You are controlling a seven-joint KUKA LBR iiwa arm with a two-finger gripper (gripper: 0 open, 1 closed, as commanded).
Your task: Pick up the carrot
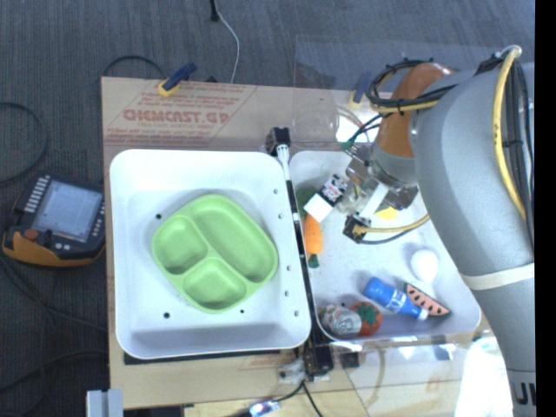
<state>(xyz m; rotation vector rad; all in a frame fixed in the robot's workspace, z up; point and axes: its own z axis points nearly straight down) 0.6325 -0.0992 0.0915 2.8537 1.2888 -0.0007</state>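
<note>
Camera view: one carrot (312,236) lies in right bin (452,311) against its left wall, just left and below the jaws (346,205); apart, not gripped. Jaw opening: cannot tell. Right bin also has one egg (424,263), one bottle (393,298), one melon slice (426,302). Left bin (139,320) has one green plate (215,250).

This looks like a robot lab: grey carpet (69,24) with loose cables (228,33) at the top of the frame, a control pad (54,221) at the left, and cardboard (191,115) under the bins
</note>
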